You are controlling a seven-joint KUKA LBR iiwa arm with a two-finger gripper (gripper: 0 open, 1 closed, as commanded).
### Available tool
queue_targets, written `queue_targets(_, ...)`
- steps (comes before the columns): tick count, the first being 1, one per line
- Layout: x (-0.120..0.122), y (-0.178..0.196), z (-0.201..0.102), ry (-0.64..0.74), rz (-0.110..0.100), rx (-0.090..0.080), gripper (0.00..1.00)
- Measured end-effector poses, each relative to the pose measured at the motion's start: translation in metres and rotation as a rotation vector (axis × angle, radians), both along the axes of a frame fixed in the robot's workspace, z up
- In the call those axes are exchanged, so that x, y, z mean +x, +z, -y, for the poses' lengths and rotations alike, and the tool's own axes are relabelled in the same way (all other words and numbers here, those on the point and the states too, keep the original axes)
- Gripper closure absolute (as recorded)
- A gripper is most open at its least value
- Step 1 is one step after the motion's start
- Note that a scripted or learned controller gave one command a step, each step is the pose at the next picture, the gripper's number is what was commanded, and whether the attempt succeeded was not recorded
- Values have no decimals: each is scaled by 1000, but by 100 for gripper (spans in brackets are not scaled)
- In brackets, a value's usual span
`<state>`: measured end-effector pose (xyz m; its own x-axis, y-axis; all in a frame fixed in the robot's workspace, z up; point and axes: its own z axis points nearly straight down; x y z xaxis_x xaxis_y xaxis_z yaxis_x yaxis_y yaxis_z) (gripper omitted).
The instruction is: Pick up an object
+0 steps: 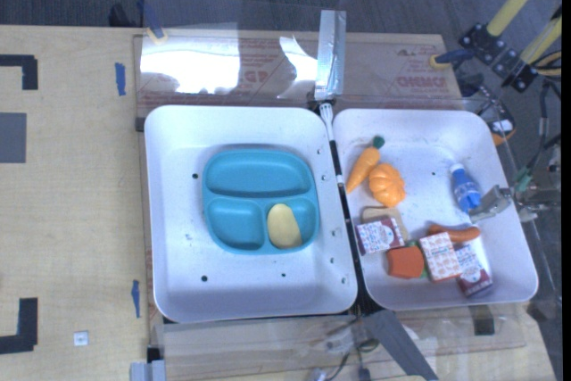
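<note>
My worry is a miss: in the right bin the carrot, orange pumpkin and small cartons crowd together, so I could clip two things. The blue bottle lies apart near the right wall. I cannot tell how the jaws stand.

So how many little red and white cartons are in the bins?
3, all in the right bin: one carton near its left wall, one further right, and one at the front right. More may hide underneath.
</note>
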<state>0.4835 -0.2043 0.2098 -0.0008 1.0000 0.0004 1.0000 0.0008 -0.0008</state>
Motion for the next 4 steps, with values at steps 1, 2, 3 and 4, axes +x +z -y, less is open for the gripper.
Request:
queue_targets(1, 68, -57, -63, -27, -4, 3, 0)
queue_targets(2, 105, -101, -79, -61, 4, -1, 0)
queue_targets(3, 61, -121, -100, -120, 9, -2, 0)
queue_targets(4, 63, -110, -99, -122, 16, -2, 100)
